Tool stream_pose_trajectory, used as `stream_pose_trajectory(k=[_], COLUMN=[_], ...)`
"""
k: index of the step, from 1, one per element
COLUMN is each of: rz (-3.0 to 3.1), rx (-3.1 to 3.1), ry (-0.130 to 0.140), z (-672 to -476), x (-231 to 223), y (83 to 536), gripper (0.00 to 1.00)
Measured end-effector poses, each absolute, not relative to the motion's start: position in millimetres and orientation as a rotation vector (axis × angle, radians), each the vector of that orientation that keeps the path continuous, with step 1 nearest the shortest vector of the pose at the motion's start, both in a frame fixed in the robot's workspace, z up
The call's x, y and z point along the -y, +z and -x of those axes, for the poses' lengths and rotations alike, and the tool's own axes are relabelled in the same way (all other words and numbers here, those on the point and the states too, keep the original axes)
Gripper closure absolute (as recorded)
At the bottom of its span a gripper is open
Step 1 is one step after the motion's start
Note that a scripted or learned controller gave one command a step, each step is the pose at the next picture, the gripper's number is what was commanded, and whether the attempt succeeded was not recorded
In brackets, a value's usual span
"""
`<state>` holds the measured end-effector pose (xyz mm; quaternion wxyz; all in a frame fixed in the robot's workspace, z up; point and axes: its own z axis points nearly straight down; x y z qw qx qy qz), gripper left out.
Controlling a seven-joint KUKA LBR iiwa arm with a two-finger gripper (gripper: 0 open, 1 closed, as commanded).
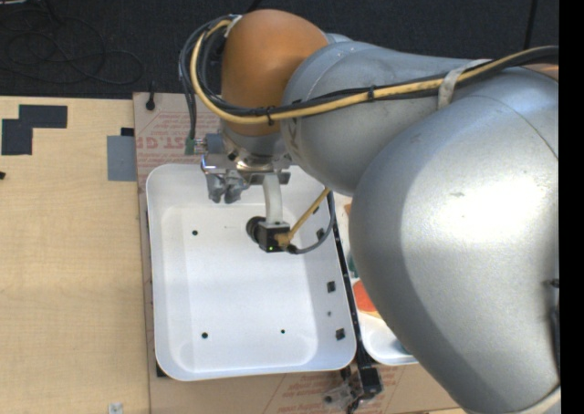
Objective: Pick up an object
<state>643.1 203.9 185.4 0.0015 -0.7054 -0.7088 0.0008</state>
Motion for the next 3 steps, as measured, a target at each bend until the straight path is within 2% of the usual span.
stream_pose_trajectory(k=[1, 2, 3], rz=[2.219, 2.225, 2.218], rx=[2.223, 2.226, 2.221], ry=[-0.001, -0.015, 0.008], z=[-644.3, -646.0, -627.9], x=[-230.3, -220.4, -240.6], y=[217.4, 338.1, 314.4], gripper=[1.00, 1.00, 1.00])
